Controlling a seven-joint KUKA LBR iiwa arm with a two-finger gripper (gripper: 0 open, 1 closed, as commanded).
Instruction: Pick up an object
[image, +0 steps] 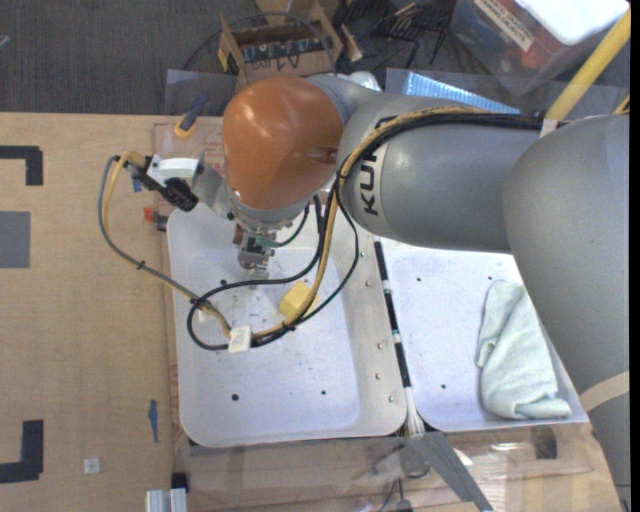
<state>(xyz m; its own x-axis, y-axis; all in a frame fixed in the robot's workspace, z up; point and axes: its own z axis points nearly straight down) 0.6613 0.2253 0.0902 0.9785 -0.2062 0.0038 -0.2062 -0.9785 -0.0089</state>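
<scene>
In the right bin (440, 415) lies a pale cloth (515, 355), well apart from the fingers (254, 258) (their spread can't be told).

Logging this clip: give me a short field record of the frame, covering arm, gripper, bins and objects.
arm: grey KUKA arm reaching in from the right over the left bin
gripper: gripper low over the left bin's far part; jaws' state not discernible
right bin: right bin holds a pale crumpled cloth
grasp: none visible

Tan wood bench (70, 330) w/ black tape marks (22, 165); dark floor (90, 40) behind; cardboard box (275, 40).
</scene>
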